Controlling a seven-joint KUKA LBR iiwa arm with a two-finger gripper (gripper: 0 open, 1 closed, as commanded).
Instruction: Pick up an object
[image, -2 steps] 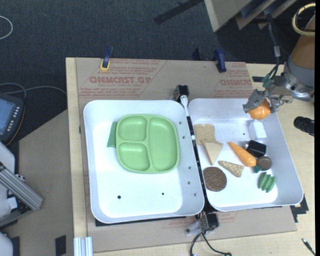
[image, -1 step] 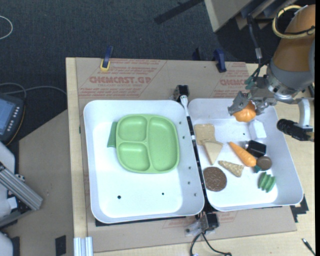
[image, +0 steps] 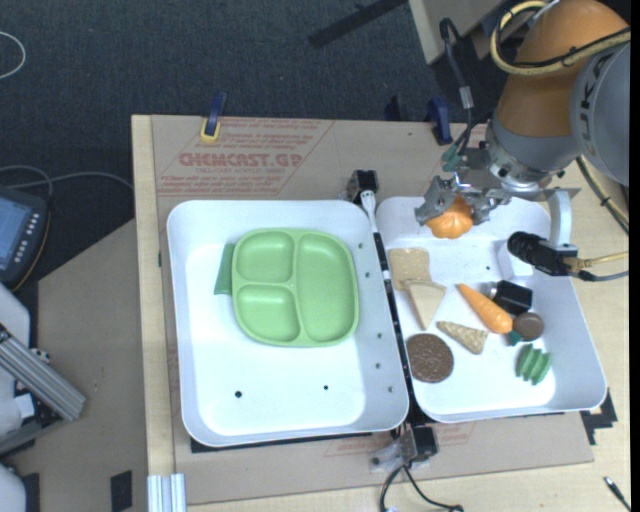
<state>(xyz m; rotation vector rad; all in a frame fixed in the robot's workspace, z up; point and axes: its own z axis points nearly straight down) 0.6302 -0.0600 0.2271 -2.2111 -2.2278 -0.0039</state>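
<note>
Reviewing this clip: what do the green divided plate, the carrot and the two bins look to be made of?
Green divided plate: likely moulded plastic, matte, uniform pale green with soft rounded compartment ridges. Carrot: probably plastic toy food, given its even, smooth orange surface. Left bin and right bin: seemingly thin formed plastic, white, faintly glossy, with rolled rims and rounded corners.

A divided plate is set in the left bin. In the right bin, a carrot is placed right of a cookie, with bread slices behind.
</note>
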